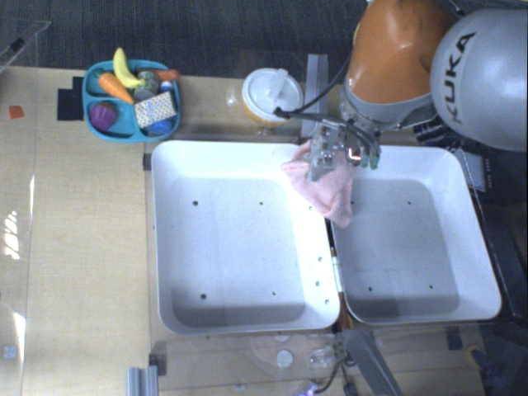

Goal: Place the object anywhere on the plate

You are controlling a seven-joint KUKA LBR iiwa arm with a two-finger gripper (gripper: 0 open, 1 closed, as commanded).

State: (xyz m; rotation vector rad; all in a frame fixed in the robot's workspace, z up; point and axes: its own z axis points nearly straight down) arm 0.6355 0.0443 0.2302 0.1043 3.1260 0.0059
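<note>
**Pink cloth hanging from gripper over the bin divide**

Pink cloth [324, 186], soft and crumpled, hangs bunched below the gripper [330, 157], above the seam where the left bin [239, 238] meets the right bin [412, 246], near their far edge. Long axis runs roughly from upper left to lower right, with the loose lower end pointing down toward the right bin's near-left side. Top of the cloth is gathered up at the fingers, which look closed tight on the fabric; the cloth covers the fingertips, so the exact gap is hard to read. Whether the lower end touches the bin rim or hangs clear: cannot tell.

Gripper body is metallic, with cables and a small green spot, partly merged with the cloth in the blur. Above it is the orange band [396, 44], then the grey KUKA arm [487, 73], cut off at the right edge.

Behind the bins: a white round plate [268, 93] on the bench, partly hidden by a cable and a grey post. Further left, a blue compartment tray [132, 101] with a toy banana [125, 71], a carrot [114, 85], a purple item and other small pieces too small to name.
</note>
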